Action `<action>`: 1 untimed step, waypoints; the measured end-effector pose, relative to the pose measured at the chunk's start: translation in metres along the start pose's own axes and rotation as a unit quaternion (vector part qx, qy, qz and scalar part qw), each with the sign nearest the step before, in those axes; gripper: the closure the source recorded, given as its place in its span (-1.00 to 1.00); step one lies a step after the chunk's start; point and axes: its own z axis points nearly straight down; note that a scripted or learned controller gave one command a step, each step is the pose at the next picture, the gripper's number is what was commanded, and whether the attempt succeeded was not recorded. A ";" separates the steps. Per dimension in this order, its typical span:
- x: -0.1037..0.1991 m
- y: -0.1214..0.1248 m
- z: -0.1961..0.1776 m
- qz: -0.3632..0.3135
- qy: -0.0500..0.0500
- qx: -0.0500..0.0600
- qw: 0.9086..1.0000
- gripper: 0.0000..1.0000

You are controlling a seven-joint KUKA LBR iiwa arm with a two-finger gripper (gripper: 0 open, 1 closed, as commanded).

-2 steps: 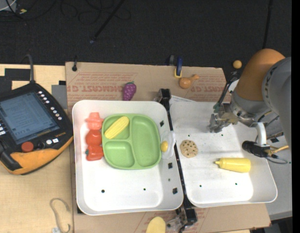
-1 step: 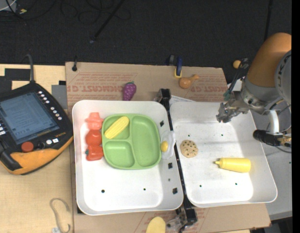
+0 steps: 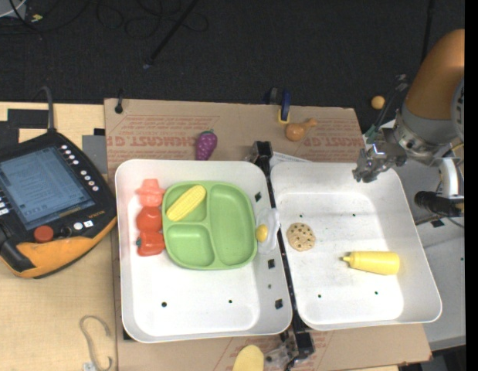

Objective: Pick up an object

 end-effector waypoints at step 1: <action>-0.002 0.000 -0.029 0.000 0.000 0.000 1.000 1.00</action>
